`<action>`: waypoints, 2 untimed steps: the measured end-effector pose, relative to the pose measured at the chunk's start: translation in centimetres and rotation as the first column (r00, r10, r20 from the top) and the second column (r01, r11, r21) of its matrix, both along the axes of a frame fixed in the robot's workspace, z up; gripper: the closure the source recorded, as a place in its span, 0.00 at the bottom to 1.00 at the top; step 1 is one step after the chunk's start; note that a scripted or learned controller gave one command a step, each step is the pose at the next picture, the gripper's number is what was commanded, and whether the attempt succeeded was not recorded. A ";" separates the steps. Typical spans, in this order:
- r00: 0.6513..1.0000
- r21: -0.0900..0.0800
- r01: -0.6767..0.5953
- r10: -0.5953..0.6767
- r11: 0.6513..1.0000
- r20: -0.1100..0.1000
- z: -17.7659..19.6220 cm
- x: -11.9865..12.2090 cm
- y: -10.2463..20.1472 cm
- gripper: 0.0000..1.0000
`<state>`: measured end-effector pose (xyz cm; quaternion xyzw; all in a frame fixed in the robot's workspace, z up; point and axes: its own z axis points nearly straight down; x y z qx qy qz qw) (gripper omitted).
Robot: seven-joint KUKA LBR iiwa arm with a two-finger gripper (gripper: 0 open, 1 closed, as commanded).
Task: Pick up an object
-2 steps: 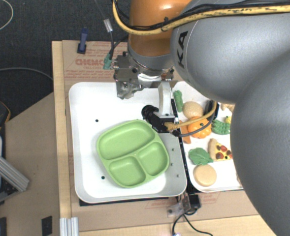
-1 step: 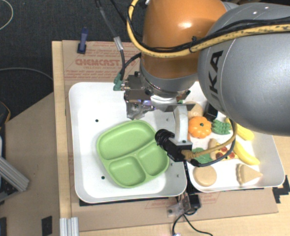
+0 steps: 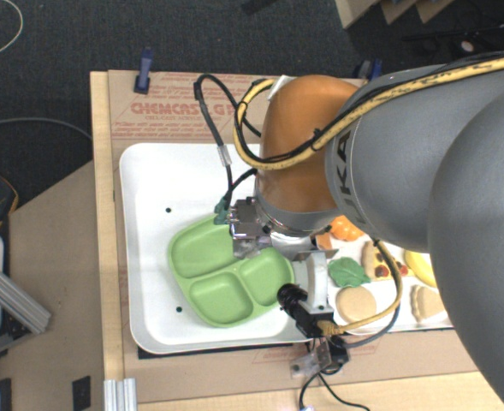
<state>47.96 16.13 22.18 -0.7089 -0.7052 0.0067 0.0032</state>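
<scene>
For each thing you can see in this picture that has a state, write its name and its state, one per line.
Green divided plate: lying flat in the left white bin, compartments facing up, nothing in them.
Arm: reaching over both bins, wrist above the plate's right edge.
Toy food pieces: lying loose in the right bin, partly hidden by the arm.

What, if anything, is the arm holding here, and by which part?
It cannot be told. The wrist sits over the green divided plate in the left bin and covers the place where any hold would be.
</scene>
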 end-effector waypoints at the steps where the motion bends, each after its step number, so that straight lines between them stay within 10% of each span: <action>1: 1.000 0.006 -0.004 0.004 1.000 0.015 1.7 0.3 0.3 1.00; 2: 0.999 0.015 -0.015 0.014 1.000 0.029 15.1 0.0 6.7 1.00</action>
